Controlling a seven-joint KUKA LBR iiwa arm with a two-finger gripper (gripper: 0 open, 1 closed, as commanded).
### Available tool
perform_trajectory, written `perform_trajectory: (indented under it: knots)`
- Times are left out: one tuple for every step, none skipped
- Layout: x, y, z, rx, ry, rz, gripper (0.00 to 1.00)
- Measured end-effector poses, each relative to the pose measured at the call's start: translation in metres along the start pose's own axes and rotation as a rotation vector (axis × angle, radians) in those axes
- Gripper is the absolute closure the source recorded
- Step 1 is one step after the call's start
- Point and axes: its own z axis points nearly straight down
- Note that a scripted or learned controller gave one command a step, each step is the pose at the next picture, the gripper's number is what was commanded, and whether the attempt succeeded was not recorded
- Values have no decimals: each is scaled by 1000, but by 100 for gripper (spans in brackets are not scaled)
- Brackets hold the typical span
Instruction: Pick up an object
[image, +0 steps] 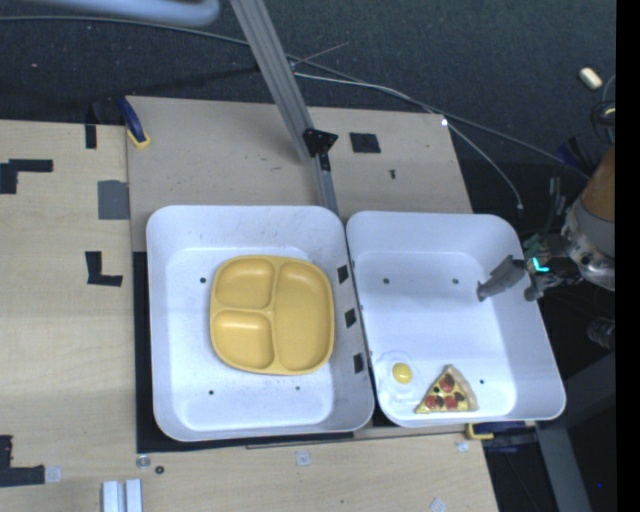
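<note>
Left bin: we see a yellow divided plate lying flat near its middle, three compartments facing up.
Right bin: we find two small toys at the lower edge of the frame, a fried egg and a pizza slice, just beside each other, the egg to the left.
Arm: we watch it enter at the right edge of the frame, its orange band showing above the wrist.
Gripper: we see it at the right rim of the right bin, one grey finger slanting down-left over the bin floor; whether it is spread or closed, we cannot tell.
Distance: we note the gripper well apart from both toys, nothing between it and them.
Bench: we see pale wood with dark tape patches at the left.
</note>
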Motion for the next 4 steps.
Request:
perform_trajectory:
  knots:
    - [0, 0, -1, -2, 0, 0, 0]
    - [5, -1, 63, 4, 1, 0, 0]
    - [12, -3, 109, 2, 1, 0, 0]
    - [12, -2, 142, -4, -2, 0, 0]
